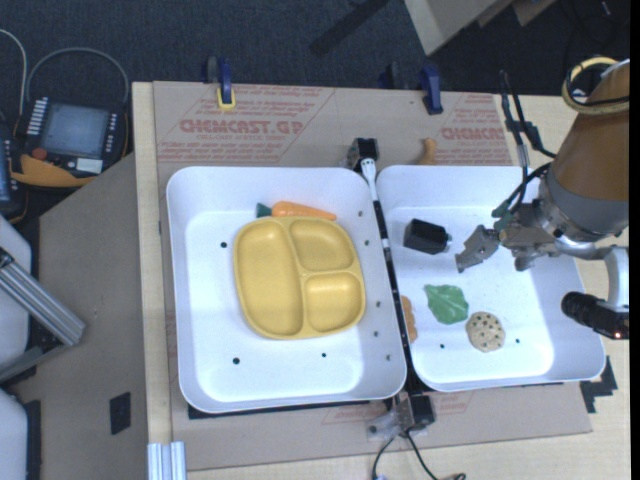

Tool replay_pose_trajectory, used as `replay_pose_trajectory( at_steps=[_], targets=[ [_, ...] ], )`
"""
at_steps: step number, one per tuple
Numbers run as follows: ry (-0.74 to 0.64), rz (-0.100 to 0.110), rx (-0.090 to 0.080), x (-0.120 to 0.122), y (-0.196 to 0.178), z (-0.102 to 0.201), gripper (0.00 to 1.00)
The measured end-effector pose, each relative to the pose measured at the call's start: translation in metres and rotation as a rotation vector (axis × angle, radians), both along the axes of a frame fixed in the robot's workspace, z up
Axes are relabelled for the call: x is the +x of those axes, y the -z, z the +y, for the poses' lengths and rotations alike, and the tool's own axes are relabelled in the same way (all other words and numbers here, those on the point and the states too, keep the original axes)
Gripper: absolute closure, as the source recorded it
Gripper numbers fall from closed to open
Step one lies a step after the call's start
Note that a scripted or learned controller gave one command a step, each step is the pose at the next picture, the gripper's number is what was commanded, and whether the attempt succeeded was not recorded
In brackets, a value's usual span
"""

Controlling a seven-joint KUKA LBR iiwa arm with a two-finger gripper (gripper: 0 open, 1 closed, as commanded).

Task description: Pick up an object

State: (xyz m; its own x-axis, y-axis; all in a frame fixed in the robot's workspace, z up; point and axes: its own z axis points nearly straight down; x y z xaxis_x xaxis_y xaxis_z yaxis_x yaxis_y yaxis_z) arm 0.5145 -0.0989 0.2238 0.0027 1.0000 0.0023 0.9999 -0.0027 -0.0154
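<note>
So starting way off to the pincer's left, the left bin (200, 298) is sitting on the surface (150, 218) with a yellow divided plate (298, 274) lying flat in the middle of it. A toy carrot (300, 209) is lying just past the plate's far edge, touching or nearly touching it, still well left of the pincer.

Moving right, the right bin (540, 363) is sitting right beside the left one, rims touching. At the seam there's a small orange piece (408, 320) resting against the right bin's left wall, hard to say what it is.

Inside the right bin, a black block (425, 236) is lying just left of the pincer, near it but apart. A green leafy piece (447, 302) is lying nearer the camera than the pincer and a bit left of it. A cookie with dark chips (486, 332) is sitting beside the green piece, nearer the camera than the pincer and almost straight in line with it, well apart.

The pincer (497, 248) is hanging over the middle of the right bin on the grey and orange arm (595, 158), which is coming in from the right. Its fingers are looking spread apart with nothing between them, so it isn't gripping anything.
</note>
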Motion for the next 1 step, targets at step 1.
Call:
replay_pose_trajectory(
  at_steps=[1],
  targets=[
    [-0.003, -0.014, -0.002, 0.0027, -0.0071, 0.0002, 0.00]
  ],
)
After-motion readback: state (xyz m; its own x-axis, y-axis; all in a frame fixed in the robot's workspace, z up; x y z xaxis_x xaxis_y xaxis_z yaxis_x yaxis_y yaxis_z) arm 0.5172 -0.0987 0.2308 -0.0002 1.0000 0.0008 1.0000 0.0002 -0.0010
